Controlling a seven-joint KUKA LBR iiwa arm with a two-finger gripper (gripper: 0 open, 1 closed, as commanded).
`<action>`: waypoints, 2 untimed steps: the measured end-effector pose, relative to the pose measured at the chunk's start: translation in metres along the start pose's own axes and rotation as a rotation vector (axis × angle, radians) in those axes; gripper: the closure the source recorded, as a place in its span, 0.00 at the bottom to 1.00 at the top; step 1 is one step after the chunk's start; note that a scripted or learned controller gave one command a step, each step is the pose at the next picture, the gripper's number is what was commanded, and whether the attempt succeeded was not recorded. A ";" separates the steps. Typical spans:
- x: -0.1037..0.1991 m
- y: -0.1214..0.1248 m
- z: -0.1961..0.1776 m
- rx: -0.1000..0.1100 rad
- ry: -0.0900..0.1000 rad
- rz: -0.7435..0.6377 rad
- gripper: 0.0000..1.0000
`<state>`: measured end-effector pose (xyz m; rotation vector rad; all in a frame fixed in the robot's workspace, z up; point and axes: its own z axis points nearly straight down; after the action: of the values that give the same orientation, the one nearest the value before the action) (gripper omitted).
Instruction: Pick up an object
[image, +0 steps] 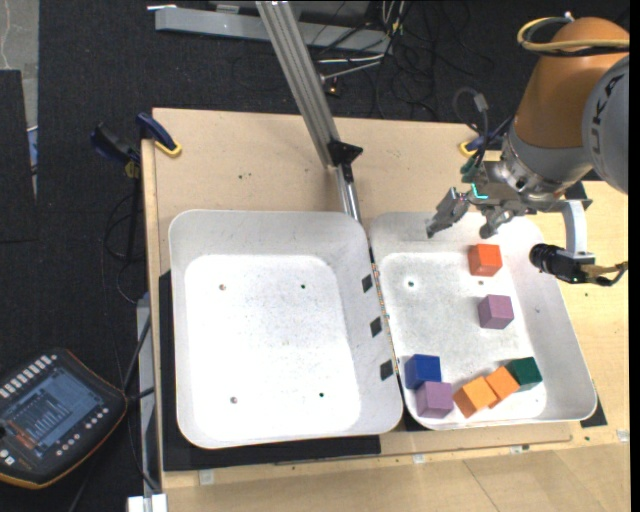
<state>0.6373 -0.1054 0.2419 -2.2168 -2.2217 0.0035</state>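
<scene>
My gripper (468, 213) hangs spread open and holding nothing over the right bin (570, 330), its far corner, with the orange cube (485, 259) just at five o'clock.

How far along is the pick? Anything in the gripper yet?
No pick looks done: all six blocks sit in the right bin. In hand: the gripper is open above that bin's far end, near the orange block, holding nothing. Left: descend, close on a block, and lift.
</scene>
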 end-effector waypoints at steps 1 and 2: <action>0.000 0.000 -0.002 -0.003 -0.001 0.000 0.00; -0.006 0.000 0.043 0.001 -0.001 0.003 0.00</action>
<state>0.6372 -0.1115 0.1986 -2.2208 -2.2182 0.0055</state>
